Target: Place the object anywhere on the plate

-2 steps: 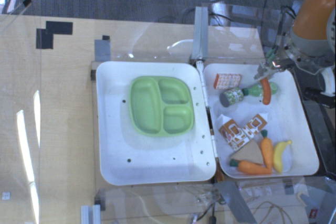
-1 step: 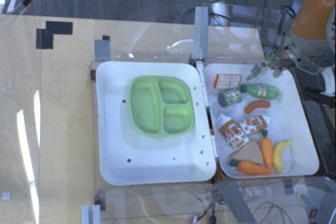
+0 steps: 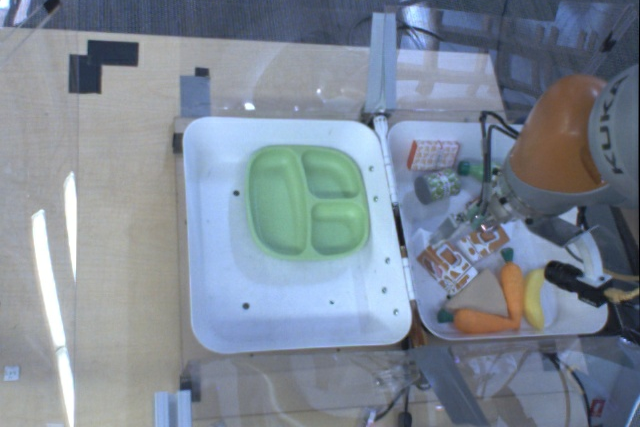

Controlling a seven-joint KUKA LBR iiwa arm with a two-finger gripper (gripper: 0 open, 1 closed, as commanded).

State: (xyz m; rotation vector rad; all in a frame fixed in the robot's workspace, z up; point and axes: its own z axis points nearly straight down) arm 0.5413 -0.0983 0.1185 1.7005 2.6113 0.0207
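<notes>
A green divided plate (image 3: 305, 202) lies in the left white bin (image 3: 215, 315). Several small things lie in the right bin (image 3: 590, 323): a red and white carton (image 3: 432, 155), a small green-grey can (image 3: 438, 185), brown and white snack packets (image 3: 458, 257), a tan wedge (image 3: 482, 295), two orange carrots (image 3: 485, 321) (image 3: 512, 289) and a yellow banana (image 3: 535, 300). My gripper (image 3: 480, 216) hangs low over the middle of the right bin, just above the snack packets and to the right of the can. The orange-banded wrist covers its upper part.
The bins sit side by side with a narrow divider (image 3: 392, 205) between them. The arm (image 3: 560, 150) covers the right bin's right side. A metal post (image 3: 380, 65) stands behind the divider, and cables run along the bench's far edge.
</notes>
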